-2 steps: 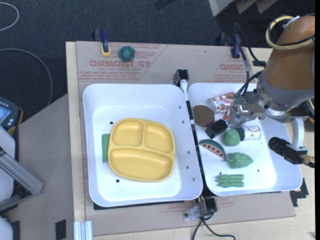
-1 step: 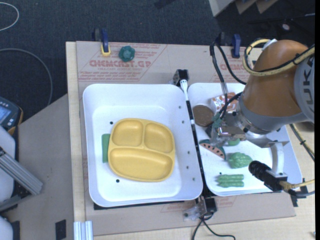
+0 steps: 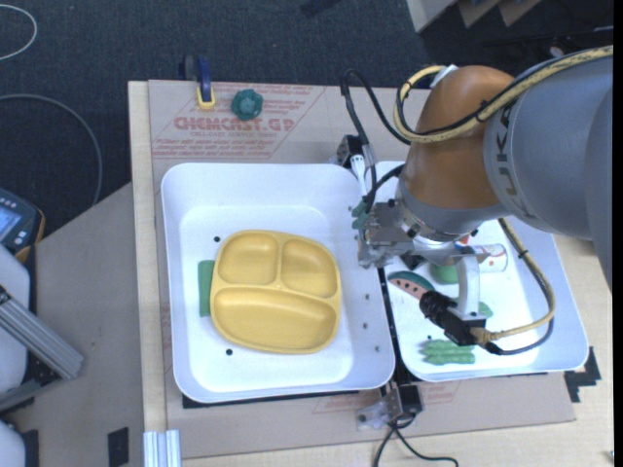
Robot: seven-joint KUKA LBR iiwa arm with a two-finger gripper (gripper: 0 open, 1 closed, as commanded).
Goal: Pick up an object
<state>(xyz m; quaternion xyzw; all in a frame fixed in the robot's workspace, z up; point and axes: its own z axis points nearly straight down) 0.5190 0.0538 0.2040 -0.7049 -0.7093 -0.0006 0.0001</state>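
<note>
End effector (image 3: pixel 375 246) over the divider between bins, grip state unclear, yellow tray (image 3: pixel 276 291) filling left bin (image 3: pixel 185 261)

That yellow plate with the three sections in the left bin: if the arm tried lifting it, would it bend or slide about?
The yellow plate looks like moulded plastic with raised dividers, so it is probably stiff and light for its size. Its glossy surface and wide, shallow shape suggest two fingers would grip only the rim, and it might slip or tilt. Pushed, it would likely slide across the smooth left bin rather than tip.

We cannot see the gripper fingers; the grey arm with orange band (image 3: pixel 467 154) covers the right white bin (image 3: pixel 565 329) beneath.
</note>
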